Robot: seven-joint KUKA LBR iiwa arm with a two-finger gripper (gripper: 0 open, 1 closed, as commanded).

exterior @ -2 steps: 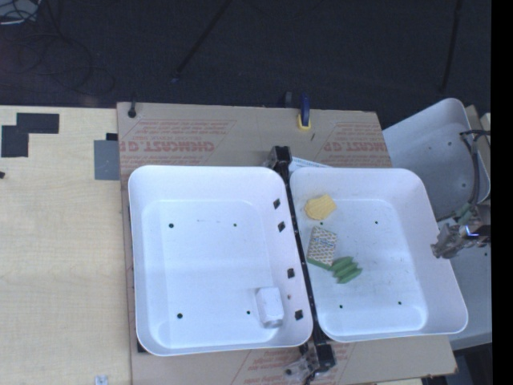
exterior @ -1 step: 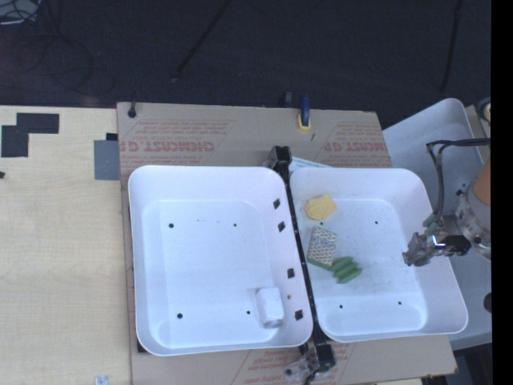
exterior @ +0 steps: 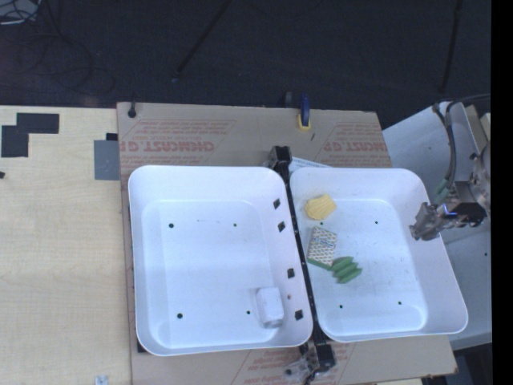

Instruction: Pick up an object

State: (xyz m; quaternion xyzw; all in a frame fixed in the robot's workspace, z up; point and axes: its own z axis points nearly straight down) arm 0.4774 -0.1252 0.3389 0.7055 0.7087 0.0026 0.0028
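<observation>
While the two white bins sit side by side on a brown board printed with red lettering, the gripper (exterior: 425, 223) hangs at the right edge of the right bin (exterior: 401, 315), over or just past its rim. Nothing shows between its tips, but at this size I cannot tell whether it is spread or closed. Behind it, grey arm (exterior: 473, 187) parts and dark cables run off toward the right side of the view.

In the right bin, three things lie close together near the left wall. A yellow piece (exterior: 320, 207) sits farthest back. Just in front of it lies a checkered pad (exterior: 322, 245), patterned in small light and dark squares and turned at an angle. A green object (exterior: 345, 269), long and rounded, lies at the pad's front right corner, touching or nearly touching it. All three are well apart from the gripper, with bare bin floor between.

In the left bin (exterior: 160, 215), a white block (exterior: 269, 305) rests near the front right corner, close to the wall shared with the other bin. It is pale against the floor and hard to make out in detail.

A row of black clips (exterior: 288, 247) runs along the seam where the bins meet. A blue and yellow clamp (exterior: 304, 112) stands at the board's (exterior: 200, 139) back edge. To the left, the pale bench (exterior: 56, 255) carries a few dark patches.
</observation>
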